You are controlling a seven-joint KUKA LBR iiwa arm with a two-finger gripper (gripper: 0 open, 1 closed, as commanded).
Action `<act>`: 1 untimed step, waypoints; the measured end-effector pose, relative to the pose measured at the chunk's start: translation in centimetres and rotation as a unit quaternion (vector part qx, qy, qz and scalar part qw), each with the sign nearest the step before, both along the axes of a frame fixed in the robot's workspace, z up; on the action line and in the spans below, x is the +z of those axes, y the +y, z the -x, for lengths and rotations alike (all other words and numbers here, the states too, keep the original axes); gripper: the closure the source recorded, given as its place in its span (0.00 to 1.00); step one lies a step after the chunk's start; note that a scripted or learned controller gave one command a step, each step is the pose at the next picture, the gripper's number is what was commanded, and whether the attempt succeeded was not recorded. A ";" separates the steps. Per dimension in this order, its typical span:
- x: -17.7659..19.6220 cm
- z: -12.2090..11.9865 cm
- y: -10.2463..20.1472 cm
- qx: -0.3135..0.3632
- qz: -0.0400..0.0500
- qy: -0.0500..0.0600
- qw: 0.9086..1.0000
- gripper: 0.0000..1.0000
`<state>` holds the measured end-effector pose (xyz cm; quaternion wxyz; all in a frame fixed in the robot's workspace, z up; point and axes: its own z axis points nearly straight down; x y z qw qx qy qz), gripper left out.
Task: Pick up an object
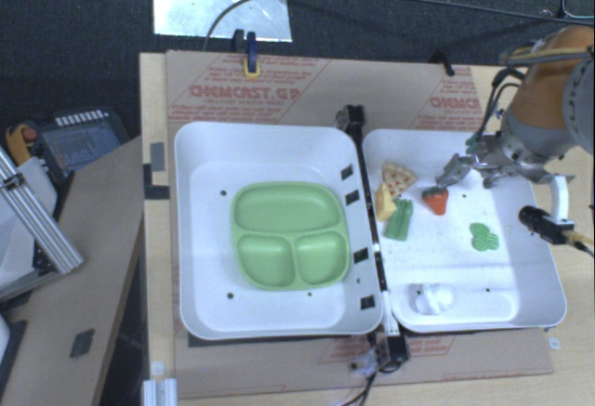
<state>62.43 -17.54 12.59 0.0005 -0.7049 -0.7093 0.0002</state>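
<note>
Since the gripper is hanging just above and beside the little orange-red toy in the right bin, my guess is that's the target, and honestly it looks like a sketchy grab. The toy is small, so if the fingers come down a bit off-centre they'll probably just nudge it away or close on air. It's also near the green pickle-looking piece and the waffle-ish wedge, so a sloppy approach could bump those. I can't tell from this angle whether the gripper is open or closed, and nothing is visibly held.

Containers, using the right bin as the landmark: the left bin sits touching its left side on the table and holds only a green divided plate, all three sections bare. Inside the right bin: the wedge, a yellow piece and the green piece along its left wall, the orange-red toy toward the middle, a green leafy bit further right, and a white object near the front edge.
</note>
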 end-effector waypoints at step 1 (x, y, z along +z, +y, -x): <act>-4.3 0.0 0.1 0.000 0.000 0.000 1.000 0.00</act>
